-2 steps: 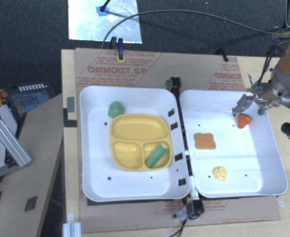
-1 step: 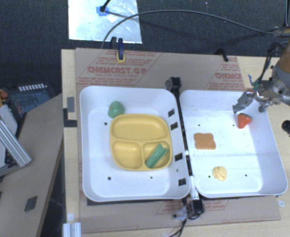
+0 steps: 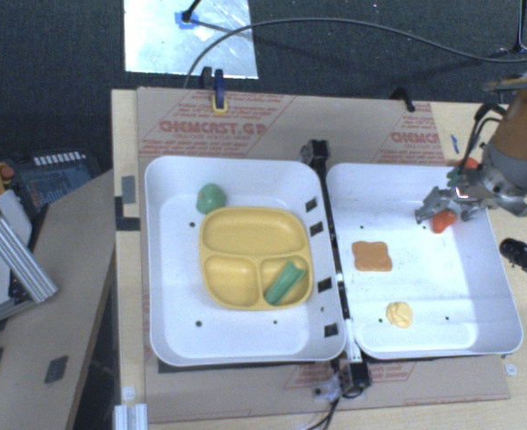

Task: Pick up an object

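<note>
Orange-red object (image 3: 442, 223): small, in the right bin's (image 3: 479, 334) upper right part; touching the gripper's tip, low on the near side
Gripper (image 3: 436, 209): reaching in from the right, low over the right bin; fingers too blurred and foreshortened to judge as open or closed; cannot tell whether clamped on the orange-red object
Right bin: also a tan toast-like slice (image 3: 371, 256) near centre; a pale yellow lump (image 3: 399, 313) nearer the front
Left bin (image 3: 169, 330): yellow divided tray (image 3: 246, 231) at centre; green pod-like piece (image 3: 285, 282) in the tray's front right compartment; round green object (image 3: 211, 198) just beyond the tray's back left corner
</note>
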`<move>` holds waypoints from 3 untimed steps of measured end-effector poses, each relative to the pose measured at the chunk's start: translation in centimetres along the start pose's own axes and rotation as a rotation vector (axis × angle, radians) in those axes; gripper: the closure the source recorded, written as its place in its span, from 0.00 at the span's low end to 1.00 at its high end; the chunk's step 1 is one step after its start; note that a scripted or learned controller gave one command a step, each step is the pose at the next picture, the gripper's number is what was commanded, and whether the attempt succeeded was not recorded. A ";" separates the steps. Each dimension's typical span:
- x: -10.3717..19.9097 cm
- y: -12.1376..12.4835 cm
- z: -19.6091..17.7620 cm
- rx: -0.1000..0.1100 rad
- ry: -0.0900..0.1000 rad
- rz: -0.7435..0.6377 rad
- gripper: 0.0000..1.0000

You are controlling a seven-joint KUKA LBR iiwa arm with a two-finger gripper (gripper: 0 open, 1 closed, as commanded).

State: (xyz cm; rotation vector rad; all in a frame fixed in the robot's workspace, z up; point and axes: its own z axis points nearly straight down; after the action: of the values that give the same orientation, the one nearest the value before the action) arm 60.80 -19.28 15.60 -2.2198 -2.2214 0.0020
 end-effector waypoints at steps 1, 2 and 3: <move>-0.1 -0.3 4.2 0.000 0.000 0.000 0.00; -0.1 -0.3 7.3 -0.001 0.000 -0.001 0.00; -0.1 -0.1 6.0 -0.007 -0.002 -0.001 1.00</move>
State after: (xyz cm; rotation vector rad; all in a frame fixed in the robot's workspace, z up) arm 60.71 -19.41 9.62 -2.2234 -2.2267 -0.0035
